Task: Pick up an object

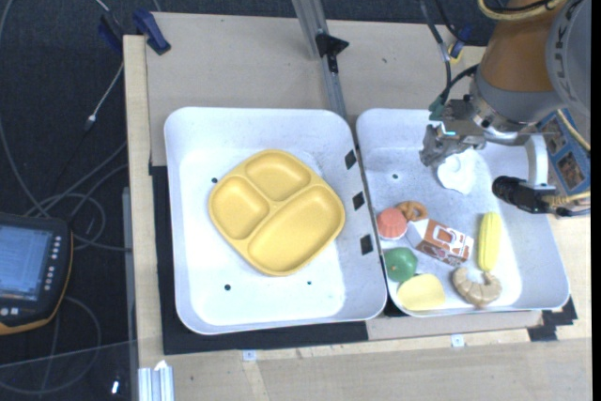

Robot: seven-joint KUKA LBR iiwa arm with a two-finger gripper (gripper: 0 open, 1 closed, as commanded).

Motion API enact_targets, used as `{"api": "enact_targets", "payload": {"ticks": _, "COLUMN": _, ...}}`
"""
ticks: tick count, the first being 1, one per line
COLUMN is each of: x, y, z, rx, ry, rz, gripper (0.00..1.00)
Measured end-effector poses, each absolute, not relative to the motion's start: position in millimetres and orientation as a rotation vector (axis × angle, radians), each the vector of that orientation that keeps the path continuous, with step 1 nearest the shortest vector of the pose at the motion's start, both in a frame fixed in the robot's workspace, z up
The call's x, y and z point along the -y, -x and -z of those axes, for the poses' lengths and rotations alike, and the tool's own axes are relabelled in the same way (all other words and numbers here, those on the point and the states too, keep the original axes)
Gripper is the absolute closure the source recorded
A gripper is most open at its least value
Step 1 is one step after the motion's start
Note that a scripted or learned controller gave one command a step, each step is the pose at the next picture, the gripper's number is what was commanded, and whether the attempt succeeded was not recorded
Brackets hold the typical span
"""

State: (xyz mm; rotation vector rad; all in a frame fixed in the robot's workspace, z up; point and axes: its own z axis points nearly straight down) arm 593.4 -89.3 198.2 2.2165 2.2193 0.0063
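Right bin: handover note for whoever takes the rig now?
Gripper: low over the far end of the right bin, beside a white object; nothing seen between its fingers.
Items, all in the right bin: orange-red ball, snack packet, corn cob, green ball, yellow piece, tan piece.
Left bin holds the yellow divided plate.
Done: nothing lifted. Left: grasp and raise one object.
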Motion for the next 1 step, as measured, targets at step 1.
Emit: {"api": "enact_targets", "payload": {"ticks": 1, "x": 92.8, "y": -598.6, "z": -262.1, "rx": -2.218, "ry": -2.215, "rz": -0.008, "gripper": 1.00}}
